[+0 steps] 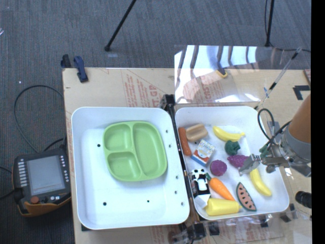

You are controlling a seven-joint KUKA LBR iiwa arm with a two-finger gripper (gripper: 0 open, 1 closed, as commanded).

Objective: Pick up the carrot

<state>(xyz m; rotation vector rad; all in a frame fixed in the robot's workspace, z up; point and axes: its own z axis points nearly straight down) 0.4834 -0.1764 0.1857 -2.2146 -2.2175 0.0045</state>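
The orange carrot [222,188] lies on a slant in the front part of the right bin [254,115], between a black-and-white toy [201,181] and a watermelon slice [246,196]. My gripper [248,165] hangs over the right side of this bin, next to the purple grapes [237,160] and above a yellow banana [260,182]. It is up and to the right of the carrot and apart from it. Nothing shows held in it.
The right bin also holds a sausage [184,140], a bread roll [196,132], a second banana [227,133], broccoli [232,147], a small box [204,152], a purple plum [218,167] and a yellow piece [222,206]. A green divided plate [135,150] lies in the left bin [81,136].
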